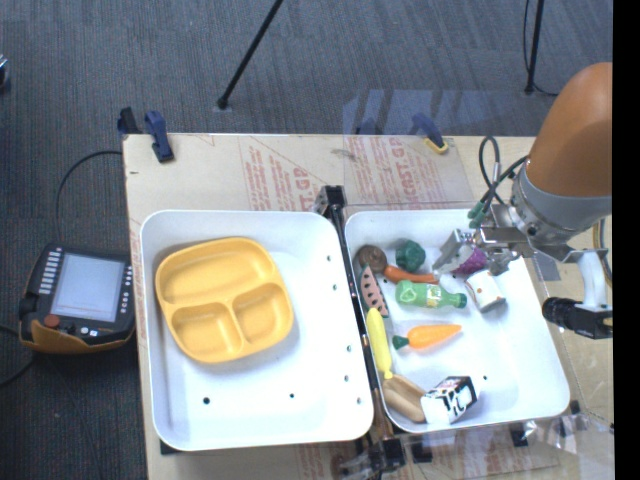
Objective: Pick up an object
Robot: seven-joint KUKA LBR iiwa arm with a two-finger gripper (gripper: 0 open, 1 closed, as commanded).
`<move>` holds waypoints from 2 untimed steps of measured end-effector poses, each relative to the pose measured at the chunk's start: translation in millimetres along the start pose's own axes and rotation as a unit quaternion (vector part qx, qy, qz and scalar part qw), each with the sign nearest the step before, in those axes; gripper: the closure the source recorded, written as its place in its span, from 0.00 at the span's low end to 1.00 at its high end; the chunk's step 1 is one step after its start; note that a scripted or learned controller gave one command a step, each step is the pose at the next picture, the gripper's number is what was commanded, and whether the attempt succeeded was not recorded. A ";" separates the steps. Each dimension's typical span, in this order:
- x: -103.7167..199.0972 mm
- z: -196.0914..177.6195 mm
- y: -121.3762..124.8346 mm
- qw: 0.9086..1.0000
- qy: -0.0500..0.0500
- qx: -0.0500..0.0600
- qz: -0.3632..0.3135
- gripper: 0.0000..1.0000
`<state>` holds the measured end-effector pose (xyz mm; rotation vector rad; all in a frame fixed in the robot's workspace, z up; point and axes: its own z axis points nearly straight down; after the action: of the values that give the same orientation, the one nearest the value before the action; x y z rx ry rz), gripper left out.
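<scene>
Dark carpet surrounding bench point(300, 163), two white bins. Hovering low in right bin point(530, 368): end effector point(472, 258), seemingly pinching a purple object point(473, 262), though hard confirming. Lying nearby, ungrasped: white block point(485, 290), green bottle point(428, 295), carrot point(432, 337). Lifting remaining. Sitting apart in left bin point(180, 408): yellow tray point(223, 298). Cropping arm point(572, 158) at right.

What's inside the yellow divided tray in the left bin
The yellow tray in the left bin shows three compartments, all bare yellow plastic. The bin floor beneath the tray is covered, so nothing there can be seen.
</scene>
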<state>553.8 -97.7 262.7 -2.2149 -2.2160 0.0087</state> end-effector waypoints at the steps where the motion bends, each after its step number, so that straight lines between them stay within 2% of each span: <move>1: 9.1 152.5 39.6 0.999 -0.003 -0.014 0.031 0.00; 2: 0.6 181.6 -77.6 0.994 0.001 0.003 0.107 0.00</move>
<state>474.4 -96.7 81.9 -2.4359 -1.9629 0.0130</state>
